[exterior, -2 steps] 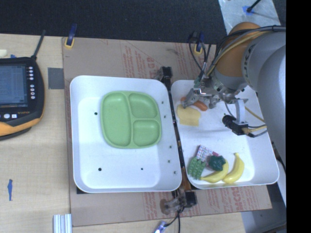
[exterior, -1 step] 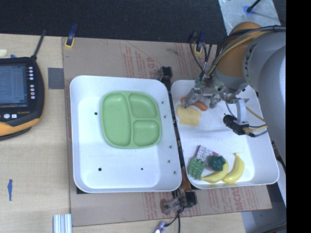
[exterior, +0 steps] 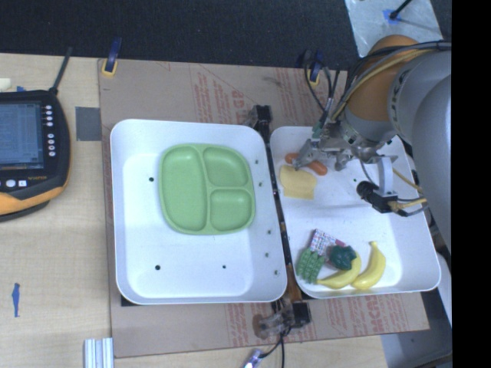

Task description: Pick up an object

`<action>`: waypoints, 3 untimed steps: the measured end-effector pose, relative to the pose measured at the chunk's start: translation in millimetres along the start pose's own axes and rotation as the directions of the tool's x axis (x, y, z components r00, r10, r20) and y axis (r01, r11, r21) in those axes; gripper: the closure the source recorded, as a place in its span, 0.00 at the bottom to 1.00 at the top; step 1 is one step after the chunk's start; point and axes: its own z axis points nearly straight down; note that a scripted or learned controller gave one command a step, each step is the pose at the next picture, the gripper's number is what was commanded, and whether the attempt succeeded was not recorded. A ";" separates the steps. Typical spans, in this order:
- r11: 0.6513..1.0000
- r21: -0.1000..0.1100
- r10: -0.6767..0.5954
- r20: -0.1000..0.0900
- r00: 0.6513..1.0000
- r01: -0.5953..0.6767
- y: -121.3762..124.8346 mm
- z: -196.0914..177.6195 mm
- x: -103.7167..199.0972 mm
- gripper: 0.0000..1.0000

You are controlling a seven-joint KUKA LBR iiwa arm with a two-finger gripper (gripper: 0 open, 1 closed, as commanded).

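Carrot (exterior: 307, 163) under fingers (exterior: 326, 153), grip unclear; white bins (exterior: 130, 205) on cardboard-covered bench (exterior: 192, 83)

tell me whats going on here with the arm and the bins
The grey arm reaches in from the right, its pincer low over the right bin's far end, at an orange carrot-like piece beside a yellow cheese wedge. Nothing looks lifted yet. Two bananas and some green items sit at the near end. The left bin holds a green divided plate.

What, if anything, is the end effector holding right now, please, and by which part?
It cannot be told: the end effector sits over the orange carrot, with its grip hidden.
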 end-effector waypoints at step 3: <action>1.000 0.004 -0.003 0.001 1.000 0.003 -0.5 0.3 12.2 0.00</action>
